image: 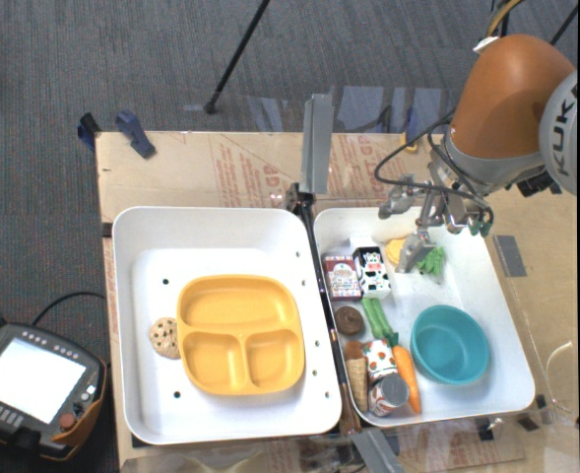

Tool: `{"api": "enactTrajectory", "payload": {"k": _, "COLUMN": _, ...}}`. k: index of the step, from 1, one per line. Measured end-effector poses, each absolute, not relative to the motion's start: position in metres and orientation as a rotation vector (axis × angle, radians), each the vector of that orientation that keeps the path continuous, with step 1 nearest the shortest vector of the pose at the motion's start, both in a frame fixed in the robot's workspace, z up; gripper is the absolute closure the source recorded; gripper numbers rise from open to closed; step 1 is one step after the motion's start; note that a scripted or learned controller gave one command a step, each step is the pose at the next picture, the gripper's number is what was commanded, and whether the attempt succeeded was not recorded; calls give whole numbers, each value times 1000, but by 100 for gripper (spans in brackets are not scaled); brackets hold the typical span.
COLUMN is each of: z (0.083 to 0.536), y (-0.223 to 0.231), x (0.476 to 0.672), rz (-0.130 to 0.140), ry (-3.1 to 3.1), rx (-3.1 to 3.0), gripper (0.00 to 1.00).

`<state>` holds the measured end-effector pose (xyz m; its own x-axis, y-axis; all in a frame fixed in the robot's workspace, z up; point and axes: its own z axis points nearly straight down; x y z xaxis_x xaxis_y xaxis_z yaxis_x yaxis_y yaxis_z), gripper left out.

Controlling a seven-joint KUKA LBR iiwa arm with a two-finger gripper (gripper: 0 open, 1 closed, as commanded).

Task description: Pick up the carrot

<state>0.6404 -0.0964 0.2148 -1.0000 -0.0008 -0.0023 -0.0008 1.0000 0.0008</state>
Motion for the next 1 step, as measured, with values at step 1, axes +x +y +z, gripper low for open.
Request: {"api": "enactTrajectory", "payload": {"k": 1, "z": 115, "y": -120, "x": 605, "rz": -2, "ry": 3123, "rx": 18, "gripper": 0}}
